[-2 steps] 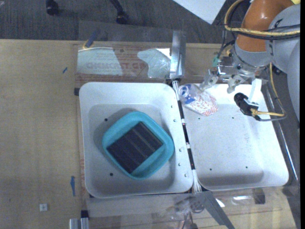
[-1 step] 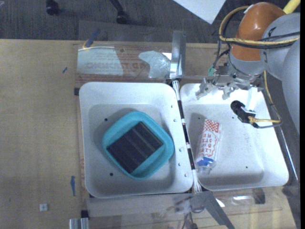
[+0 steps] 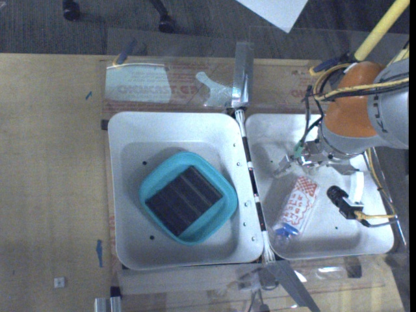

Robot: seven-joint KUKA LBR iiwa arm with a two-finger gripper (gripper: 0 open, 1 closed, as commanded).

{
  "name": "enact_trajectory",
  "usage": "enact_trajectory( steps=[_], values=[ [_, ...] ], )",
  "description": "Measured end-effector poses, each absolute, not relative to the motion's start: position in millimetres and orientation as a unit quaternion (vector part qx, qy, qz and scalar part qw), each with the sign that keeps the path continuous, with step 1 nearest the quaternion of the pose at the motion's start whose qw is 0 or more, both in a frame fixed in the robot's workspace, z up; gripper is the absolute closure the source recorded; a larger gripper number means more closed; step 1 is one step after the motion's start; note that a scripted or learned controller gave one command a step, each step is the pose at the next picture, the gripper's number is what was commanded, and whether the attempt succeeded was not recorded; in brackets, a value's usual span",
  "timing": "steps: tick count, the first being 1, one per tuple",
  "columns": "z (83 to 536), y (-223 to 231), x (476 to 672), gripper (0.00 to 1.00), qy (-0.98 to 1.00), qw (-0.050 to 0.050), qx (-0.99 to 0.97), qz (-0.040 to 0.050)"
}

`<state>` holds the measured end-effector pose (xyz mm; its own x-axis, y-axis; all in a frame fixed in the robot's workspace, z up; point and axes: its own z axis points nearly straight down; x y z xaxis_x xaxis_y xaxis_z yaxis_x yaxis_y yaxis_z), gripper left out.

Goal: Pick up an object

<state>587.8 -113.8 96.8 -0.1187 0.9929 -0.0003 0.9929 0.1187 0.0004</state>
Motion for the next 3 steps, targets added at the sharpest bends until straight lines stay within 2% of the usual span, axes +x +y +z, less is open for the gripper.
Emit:
enact_trajectory(
  steps=[1,2,3],
  values=[
    [88.0,-135.8,531.0,0.00,0.727,0.003,0.686,0.0018],
    [99.1,-136.8,532.7,1.00,0.726,0.005,0.687,0.0035],
    [99.1,-136.8,532.7,0.00,0.726,0.005,0.687,0.0033]
  ],
)
